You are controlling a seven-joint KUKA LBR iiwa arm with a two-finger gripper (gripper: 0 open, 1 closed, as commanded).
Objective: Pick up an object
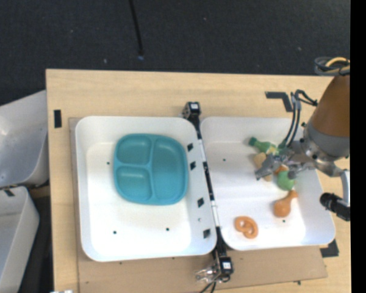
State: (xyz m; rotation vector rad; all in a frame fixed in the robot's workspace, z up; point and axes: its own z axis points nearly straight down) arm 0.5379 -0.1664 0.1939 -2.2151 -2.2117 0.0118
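Progress: nothing lifted yet; the grasp and lift are left.
Gripper (273, 166): low in the right bin (232, 139), at the toy cluster; whether its fingers are open or closed, I cannot tell.
Green toy (285, 179): rounded, at 5 o'clock of the gripper, touching distance unclear.
Orange drumstick (283, 204): smooth plastic, 5 o'clock, near.
Pretzel (246, 226): looped, 7 o'clock.
Teal tray (150, 167): glossy, three compartments, left bin (97, 237).
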